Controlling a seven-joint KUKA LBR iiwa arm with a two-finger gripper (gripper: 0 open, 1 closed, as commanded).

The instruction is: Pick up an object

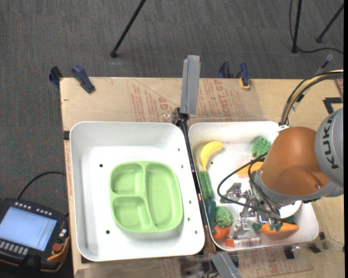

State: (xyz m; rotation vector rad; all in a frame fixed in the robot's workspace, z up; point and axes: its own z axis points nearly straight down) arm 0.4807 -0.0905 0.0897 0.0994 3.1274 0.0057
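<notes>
The right bin (232, 129) holds several toy foods. A yellow banana (210, 151) lies at its back left, and a leafy green piece (260, 146) sits at the back. A long green vegetable (206, 191) runs along the left wall. A green-topped orange piece (222, 220) and an orange carrot (283, 227) lie near the front. My gripper (242, 226) reaches down low at the front of this bin, between those two pieces and just above a small red and white item (243, 242). The orange wrist band (290, 164) hides the bin's right middle.
The left bin (90, 143) holds a light green divided plate (145, 197). A grey post (190, 91) stands at the back between the bins. A teach pendant (26, 231) lies off the bench at the lower left. Blue clamps (81, 77) grip the back edge.
</notes>
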